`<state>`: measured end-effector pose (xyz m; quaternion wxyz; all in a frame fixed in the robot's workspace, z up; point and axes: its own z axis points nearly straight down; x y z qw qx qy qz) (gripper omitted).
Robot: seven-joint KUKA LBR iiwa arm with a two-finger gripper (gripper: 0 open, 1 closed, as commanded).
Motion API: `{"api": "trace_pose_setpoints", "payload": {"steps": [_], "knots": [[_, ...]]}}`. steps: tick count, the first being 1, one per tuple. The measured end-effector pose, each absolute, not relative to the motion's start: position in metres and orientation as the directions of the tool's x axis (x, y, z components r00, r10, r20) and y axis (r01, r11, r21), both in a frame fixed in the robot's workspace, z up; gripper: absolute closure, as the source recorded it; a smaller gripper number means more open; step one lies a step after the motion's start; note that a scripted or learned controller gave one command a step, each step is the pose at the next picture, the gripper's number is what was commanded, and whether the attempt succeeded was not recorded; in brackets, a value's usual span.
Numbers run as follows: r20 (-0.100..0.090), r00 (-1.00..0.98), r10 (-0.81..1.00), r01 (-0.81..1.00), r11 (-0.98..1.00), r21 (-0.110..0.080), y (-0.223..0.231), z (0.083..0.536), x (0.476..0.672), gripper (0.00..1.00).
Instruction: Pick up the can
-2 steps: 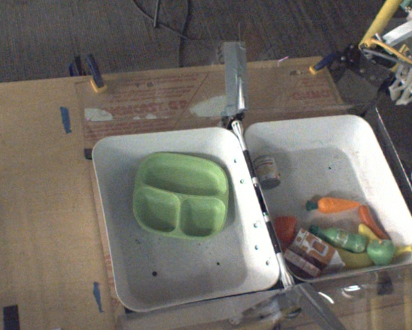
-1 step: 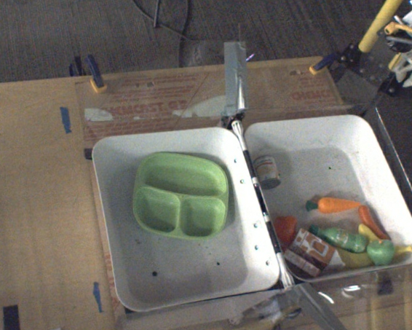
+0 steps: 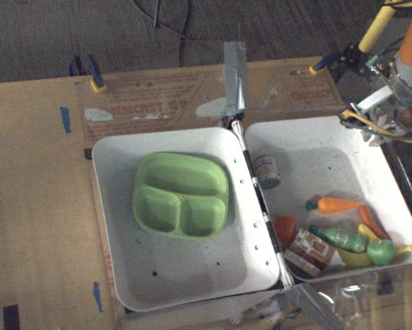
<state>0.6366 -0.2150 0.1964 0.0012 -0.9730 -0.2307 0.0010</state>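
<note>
Can (image 3: 267,172): small, grey-labelled, upright by right bin's (image 3: 312,133) left wall; pincer state unclear.

I can read no text here: the label on the can (image 3: 267,171) and the print on the carton (image 3: 309,251) are too blurred.

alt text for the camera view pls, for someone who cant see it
A small can stands at the left wall of the right white bin, apart from toy food heaped at its near edge. The left bin holds a green divided plate; the gripper hovers at the right bin's far right corner.
</note>
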Motion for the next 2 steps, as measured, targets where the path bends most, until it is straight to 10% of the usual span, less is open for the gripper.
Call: {"api": "trace_pose_setpoints", "payload": {"steps": [2], "knots": [[0.0, 0.976, 0.216, 0.216, -0.976, 0.0, -0.222, 0.393, 0.659, 1.0]]}}
